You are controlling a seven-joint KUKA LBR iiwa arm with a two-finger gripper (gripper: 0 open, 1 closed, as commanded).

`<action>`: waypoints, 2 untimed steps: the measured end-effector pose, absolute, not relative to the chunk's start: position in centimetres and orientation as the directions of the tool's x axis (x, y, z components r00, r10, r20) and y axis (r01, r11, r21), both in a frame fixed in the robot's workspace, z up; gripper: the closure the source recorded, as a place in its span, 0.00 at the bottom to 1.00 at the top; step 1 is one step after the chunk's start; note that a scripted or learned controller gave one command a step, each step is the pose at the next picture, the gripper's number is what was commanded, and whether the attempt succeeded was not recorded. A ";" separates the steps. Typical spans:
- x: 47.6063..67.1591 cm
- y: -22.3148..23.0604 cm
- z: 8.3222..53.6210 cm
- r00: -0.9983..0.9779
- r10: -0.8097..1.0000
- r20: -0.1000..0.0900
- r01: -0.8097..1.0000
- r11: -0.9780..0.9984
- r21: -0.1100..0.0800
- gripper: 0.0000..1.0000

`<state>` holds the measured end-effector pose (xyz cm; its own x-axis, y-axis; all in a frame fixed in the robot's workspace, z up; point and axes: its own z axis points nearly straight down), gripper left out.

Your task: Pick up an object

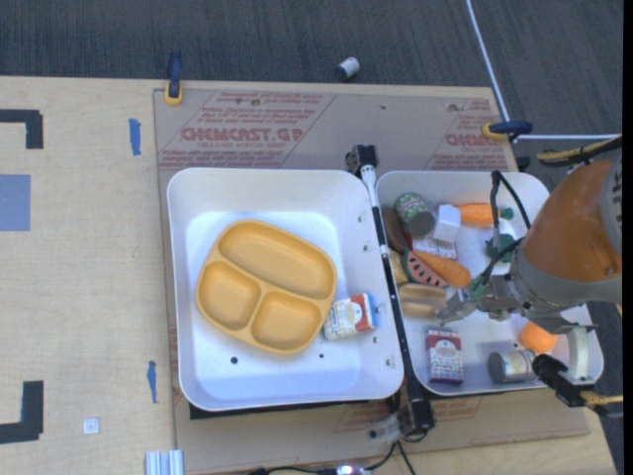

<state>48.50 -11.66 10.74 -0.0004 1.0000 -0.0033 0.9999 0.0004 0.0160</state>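
Note:
The right bin (473,386) holds several toy foods. Among them are a green can (410,209), a white cube (447,223), an orange carrot (475,214), a watermelon slice (436,266), a hot dog bun (418,300), a red box (445,354), a small silver can (509,366) and an orange piece (537,336). My gripper (457,308) hangs low over the middle of this bin, just right of the hot dog bun and above the red box. The arm's orange band (574,231) covers the bin's right side.
The left bin (198,364) bears a yellow divided plate (265,285) and a small red-and-white carton (350,317) by the plate's right rim. A black divider with clamps runs between the bins. Cables cross the right bin's far right corner.

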 end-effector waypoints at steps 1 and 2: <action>48.1 -9.6 8.6 0.001 1.000 -0.001 1.000 -0.001 0.004 0.00; 48.1 -9.3 8.6 0.002 1.000 -0.003 1.000 -0.002 0.006 0.00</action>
